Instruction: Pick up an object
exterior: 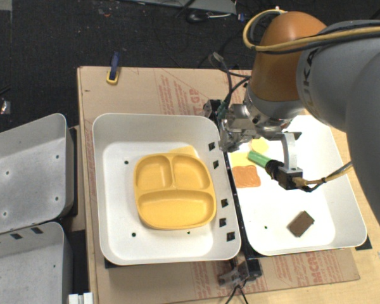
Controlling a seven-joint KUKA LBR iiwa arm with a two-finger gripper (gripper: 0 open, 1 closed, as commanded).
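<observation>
— Where is the arm (316,62) sitting right now?

— It is reaching in from the right and hanging over the top left corner of the right bin (342,233), with its gripper (244,132) down by the divide between the two bins.

— Is the claw gripping anything?

— I cannot tell; the wrist is blocking my look at it.

— What is lying in that bin?

— An orange flat piece (246,177) is lying near the left wall, a green object (259,159) is lying just above it, something pale yellow (258,146) is peeking out beside the green one, and a brown block (300,223) is sitting well apart, toward the lower right.

— And the left bin (114,233)?

— A yellow divided tray (175,190) is resting flat in its middle.
</observation>
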